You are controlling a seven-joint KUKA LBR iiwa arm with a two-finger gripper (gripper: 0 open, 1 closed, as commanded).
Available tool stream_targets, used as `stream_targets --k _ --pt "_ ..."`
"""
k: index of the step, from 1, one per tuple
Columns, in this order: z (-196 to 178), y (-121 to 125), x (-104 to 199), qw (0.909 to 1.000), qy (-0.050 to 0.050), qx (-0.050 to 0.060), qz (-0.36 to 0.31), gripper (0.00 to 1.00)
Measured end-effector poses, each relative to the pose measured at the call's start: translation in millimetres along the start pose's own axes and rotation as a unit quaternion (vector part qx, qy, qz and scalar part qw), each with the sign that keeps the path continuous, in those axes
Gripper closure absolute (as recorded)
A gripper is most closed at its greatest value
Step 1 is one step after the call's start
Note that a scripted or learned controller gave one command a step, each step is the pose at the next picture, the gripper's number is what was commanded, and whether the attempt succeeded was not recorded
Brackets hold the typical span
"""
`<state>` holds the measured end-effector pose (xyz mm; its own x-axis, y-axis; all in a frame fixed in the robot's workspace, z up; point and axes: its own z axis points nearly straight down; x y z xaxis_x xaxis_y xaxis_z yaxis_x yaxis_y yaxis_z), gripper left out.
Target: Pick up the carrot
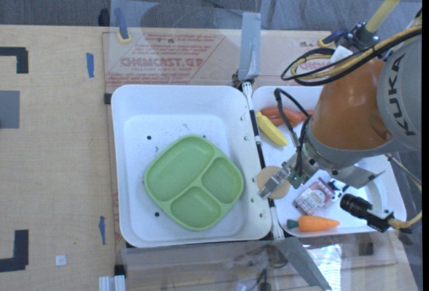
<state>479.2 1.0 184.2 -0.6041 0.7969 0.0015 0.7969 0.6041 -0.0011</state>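
The left bin (127,108) holds a green divided plate (194,181), which lies toward the bin's near right part with its three compartments facing up. Between the two bins runs their shared rim, and the gripper (271,184) hangs just over it, at the left edge of the right bin (395,199). A round tan piece sits at the fingertips there, but the view is too poor to tell whether it belongs to the gripper or is something pinched, and whether the fingers are spread or pressed together cannot be told.

In the right bin, a yellow banana-like piece (271,129) lies near the far left corner, with a second orange-red carrot-like piece (289,115) just beyond it, partly under the arm (355,108). The arm's orange band covers much of the bin's far half. A small wrapped packet (312,198) with red print lies near the bin's middle. The carrot (315,222), orange with a green tip pointing left, lies along the near edge of the right bin, apart from the gripper.
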Motion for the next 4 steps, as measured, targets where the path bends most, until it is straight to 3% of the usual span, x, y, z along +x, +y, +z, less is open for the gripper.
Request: stream_targets --k 1,2,3,4 --pt "-9.8 0.0 -1.9 1.0000 -0.001 -0.001 0.002 1.00" --pt "-0.1 22.1 28.9 0.9964 0.000 0.000 -0.085 1.00" --pt "-9.9 22.1 26.8 0.9966 -0.001 -0.002 -0.083 1.00" --pt "13.2 58.3 76.7 0.9847 0.000 0.000 -0.175 1.00"
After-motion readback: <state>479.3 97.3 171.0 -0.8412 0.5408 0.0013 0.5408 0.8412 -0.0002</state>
